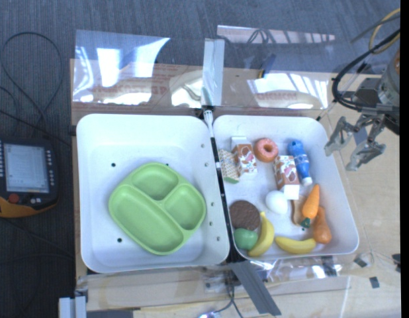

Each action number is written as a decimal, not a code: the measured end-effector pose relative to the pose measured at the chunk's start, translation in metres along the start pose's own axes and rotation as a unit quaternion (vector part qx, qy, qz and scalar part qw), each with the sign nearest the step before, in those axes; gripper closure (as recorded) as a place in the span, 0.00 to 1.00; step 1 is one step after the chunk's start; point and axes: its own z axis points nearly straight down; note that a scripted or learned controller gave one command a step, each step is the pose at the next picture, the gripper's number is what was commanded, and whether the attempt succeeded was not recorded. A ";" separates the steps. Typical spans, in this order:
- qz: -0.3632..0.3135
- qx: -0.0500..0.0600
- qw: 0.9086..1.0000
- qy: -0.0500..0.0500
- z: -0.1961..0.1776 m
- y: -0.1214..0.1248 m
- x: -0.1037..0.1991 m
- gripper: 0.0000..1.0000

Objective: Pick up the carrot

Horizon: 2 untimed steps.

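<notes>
An orange carrot [312,201] lies tilted near the right wall of the right bin [337,177], its thin tip pointing up. It rests among other toy food, with a second orange piece [321,229] just below it. My gripper [352,147] hangs outside the bin, beyond its upper right corner and above the bench. It is up and to the right of the carrot, well apart from it. The fingers [337,138] are spread open with nothing between them.
The right bin also holds a donut [265,150], a blue bottle [298,159], small cartons [244,159], a white egg [277,202], a brown cookie [244,214], a green ball [244,238] and two bananas [296,245]. A green divided plate [158,207] lies in the left bin [98,144].
</notes>
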 end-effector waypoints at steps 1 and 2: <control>-0.211 -0.008 0.977 0.001 0.060 -0.024 0.040 1.00; -0.354 -0.007 0.935 0.000 0.086 -0.012 0.057 1.00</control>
